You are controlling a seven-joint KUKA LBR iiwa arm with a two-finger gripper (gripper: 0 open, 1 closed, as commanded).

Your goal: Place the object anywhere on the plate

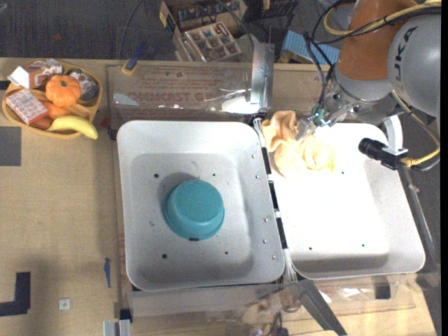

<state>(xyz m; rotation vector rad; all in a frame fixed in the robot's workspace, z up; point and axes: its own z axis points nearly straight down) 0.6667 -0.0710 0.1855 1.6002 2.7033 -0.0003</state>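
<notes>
Fingers state: cannot tell; gripper (316, 120) low over pale yellow cloth (297, 149) at right bin's (364, 250) far-left corner. Task barely begun by look of it: cloth in right bin, teal plate (194, 208) upside-down-looking in left bin (140, 152), well apart. Lift and carry remain. Wooden table (56, 222); fruit basket (49, 100) far left; clutter beyond.

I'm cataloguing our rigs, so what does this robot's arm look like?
The arm is glossy grey with dark KUKA lettering and a rounded orange band above the wrist. Black and yellow cables loop beside it. The small metallic gripper has teal touches.
</notes>
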